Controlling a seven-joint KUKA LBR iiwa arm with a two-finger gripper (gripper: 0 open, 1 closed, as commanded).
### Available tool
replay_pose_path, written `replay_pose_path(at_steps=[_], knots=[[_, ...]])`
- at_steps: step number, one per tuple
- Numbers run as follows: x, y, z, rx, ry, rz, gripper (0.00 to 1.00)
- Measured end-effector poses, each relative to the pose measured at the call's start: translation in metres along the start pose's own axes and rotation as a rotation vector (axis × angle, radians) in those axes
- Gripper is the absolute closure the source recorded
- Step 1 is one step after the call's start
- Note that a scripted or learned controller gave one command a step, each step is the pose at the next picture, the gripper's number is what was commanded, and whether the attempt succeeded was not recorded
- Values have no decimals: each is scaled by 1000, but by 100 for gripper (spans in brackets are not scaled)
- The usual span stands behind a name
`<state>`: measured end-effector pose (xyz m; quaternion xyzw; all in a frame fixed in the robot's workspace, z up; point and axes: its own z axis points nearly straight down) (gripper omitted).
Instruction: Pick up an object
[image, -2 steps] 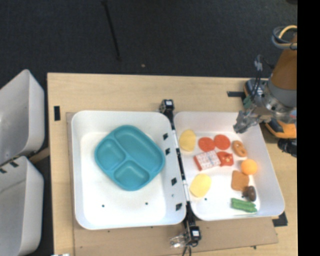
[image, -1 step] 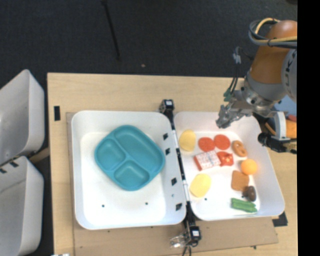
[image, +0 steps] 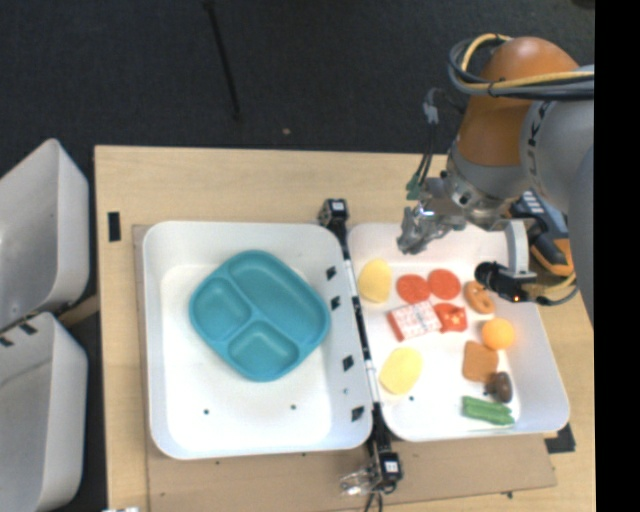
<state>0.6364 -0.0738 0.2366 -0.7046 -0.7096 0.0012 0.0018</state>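
Hovering gripper (image: 415, 238): far end of right bin (image: 555, 400), finger state unclear.
Green bean pod (image: 487, 410): near-right corner, long axis left-right, well apart from gripper.

Grey-bodied arm (image: 560, 130) with a rounded orange band (image: 510, 75) above the wrist. Yellow and dark cables (image: 470, 55) looped over the top of the orange section. Below the band, a grey metal wrist collar, tapering to a small grey gripper (image: 415, 235). Black fittings with yellow and orange trim (image: 545, 260) mounted alongside the wrist, plus a white bracket (image: 515, 245).
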Motion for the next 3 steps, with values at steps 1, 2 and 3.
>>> replay_pose_path(at_steps=[1, 2, 3], knots=[[39, 30, 5, -2, -1, 1, 100], [43, 35, -2, -1, -2, 3, 100], [44, 24, 7, 1, -3, 7, 100]])
